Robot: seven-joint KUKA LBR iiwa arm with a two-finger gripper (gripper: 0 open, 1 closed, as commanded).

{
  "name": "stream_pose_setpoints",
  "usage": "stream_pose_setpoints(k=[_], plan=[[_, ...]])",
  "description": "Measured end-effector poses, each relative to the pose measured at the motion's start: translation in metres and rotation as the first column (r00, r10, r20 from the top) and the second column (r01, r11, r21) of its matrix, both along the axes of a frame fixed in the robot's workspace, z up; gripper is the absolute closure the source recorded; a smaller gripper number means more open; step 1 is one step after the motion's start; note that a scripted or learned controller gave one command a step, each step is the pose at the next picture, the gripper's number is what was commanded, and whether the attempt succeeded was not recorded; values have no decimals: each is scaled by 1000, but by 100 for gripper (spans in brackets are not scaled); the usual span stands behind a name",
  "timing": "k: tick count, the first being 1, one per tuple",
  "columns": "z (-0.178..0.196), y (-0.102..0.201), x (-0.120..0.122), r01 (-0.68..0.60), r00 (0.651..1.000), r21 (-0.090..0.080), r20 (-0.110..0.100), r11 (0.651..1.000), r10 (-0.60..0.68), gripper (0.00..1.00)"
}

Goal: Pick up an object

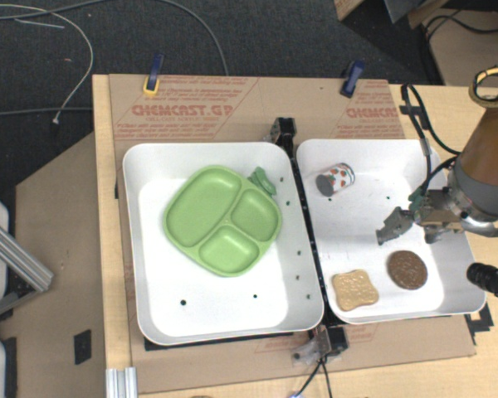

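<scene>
bench [232,110] | on it: left bin [149,247], right bin [361,160], side by side

Open floor and obstacles across the two bins

In the right bin [448,301] the pincer [396,225] hangs over the middle, with a brown disc [407,269] just below it, a tan toast-shaped piece [353,288] near the front left corner and a small tipped cup [335,180] toward the back left; bare floor lies between cup and toast along the left wall, and at the back right. In the left bin [149,305] a green divided plate [222,220] fills the centre and back, a small green piece [263,182] touching its rim; the front strip lies open.
</scene>
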State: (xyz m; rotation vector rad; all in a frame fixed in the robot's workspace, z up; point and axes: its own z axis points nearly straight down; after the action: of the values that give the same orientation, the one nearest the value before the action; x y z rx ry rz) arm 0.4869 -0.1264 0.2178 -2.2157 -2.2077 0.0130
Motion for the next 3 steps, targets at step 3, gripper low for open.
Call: stream_pose_setpoints(k=[3], plan=[[-94, 17, 3, -4, 1000, 0, 8, 1000, 4, 0]])
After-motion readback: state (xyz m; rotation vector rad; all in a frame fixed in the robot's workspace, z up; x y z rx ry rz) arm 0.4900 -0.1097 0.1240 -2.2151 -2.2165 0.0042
